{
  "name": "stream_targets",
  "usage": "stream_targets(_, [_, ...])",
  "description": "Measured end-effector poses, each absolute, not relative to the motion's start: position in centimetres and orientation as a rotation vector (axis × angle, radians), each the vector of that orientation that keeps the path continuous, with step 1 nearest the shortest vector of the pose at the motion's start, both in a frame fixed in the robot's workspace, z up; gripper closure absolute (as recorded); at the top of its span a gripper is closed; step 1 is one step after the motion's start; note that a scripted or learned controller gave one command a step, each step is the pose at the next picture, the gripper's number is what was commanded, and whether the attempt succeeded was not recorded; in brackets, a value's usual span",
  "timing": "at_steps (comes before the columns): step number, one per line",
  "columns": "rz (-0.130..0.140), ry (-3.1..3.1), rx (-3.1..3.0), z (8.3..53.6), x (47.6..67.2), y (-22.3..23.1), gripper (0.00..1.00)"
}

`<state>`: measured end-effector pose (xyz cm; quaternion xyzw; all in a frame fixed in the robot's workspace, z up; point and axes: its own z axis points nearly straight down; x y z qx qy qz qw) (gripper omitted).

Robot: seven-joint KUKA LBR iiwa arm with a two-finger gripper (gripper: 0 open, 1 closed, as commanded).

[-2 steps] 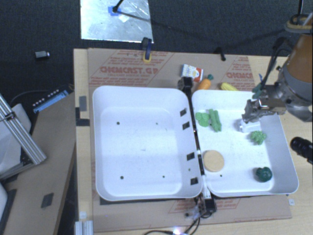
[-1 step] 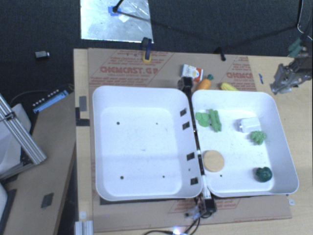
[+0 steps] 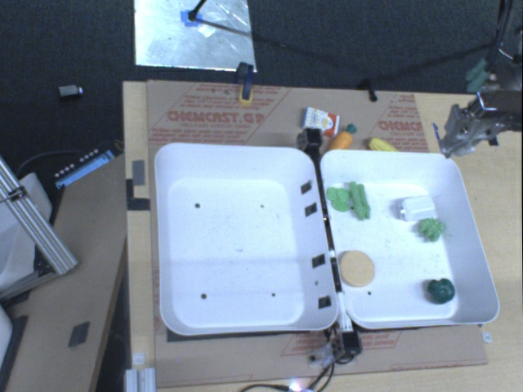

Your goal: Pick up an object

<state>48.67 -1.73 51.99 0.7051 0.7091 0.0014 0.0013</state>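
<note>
While the metal gripper [image 3: 458, 137] hovers beyond the right bin's [image 3: 470, 211] far corner:
Fingers: cannot tell.
Right bin: two green leafy pieces [image 3: 349, 198], white block [image 3: 416, 208], light-green floret [image 3: 431, 229], dark-green lump [image 3: 440, 291], tan disc [image 3: 356, 269].
Worktop [image 3: 212, 109]: brown cardboard.

Both bins look like smooth white plastic w/ a slight sheen; right bin [image 3: 470, 211] holds a matt tan disc [image 3: 356, 268], wood or cork by looks, just beside its left wall. Bench top [image 3: 212, 109] under the bins is matt brown cardboard w/ red print. Behind it lies a shiny crinkled foil-like sheet [image 3: 192, 23], on dark rough carpet-like floor [image 3: 65, 39].
</note>
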Motion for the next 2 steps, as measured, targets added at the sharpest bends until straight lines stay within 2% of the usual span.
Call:
stream_targets(1, [0.005,2.228,2.213,51.5,48.7,1.3,1.00])
stream_targets(2, [0.003,2.212,2.224,52.9,48.6,-6.0,1.00])
